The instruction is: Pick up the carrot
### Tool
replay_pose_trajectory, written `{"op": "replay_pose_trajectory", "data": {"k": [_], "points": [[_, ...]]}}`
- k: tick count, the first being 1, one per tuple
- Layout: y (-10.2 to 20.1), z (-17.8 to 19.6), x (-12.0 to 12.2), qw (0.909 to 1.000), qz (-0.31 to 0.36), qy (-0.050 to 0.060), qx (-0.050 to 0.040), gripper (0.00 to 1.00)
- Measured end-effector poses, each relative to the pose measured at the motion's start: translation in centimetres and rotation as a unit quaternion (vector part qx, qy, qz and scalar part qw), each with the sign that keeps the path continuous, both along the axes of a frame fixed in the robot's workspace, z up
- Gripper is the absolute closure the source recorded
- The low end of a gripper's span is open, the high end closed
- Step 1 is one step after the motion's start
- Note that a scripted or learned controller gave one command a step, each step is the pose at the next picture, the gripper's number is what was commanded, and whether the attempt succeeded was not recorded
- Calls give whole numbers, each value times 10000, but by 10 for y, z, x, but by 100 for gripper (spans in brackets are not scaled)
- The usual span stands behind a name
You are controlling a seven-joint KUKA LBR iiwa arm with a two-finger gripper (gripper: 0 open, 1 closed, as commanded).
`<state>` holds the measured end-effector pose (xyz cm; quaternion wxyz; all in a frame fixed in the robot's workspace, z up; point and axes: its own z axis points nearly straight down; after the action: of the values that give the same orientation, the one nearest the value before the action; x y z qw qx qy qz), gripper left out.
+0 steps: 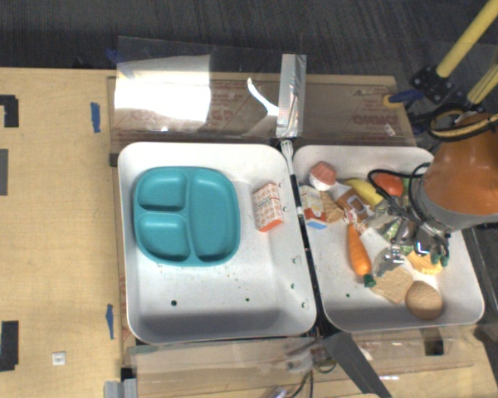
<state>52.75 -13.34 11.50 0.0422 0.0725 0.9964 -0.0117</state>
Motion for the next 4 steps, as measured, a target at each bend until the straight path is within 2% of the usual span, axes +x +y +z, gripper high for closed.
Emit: {"op": "replay_pose_trajectory", "data": {"k": [1, 2, 3, 4], "points": [[22, 0, 10, 9999, 129, 12, 1, 0], [26, 0, 18, 9999, -83, 60, 51, 0], [31, 7, -5, 9997, 88, 200, 94, 0], [82, 72, -22, 9939, 1031, 374, 103, 0]]}}
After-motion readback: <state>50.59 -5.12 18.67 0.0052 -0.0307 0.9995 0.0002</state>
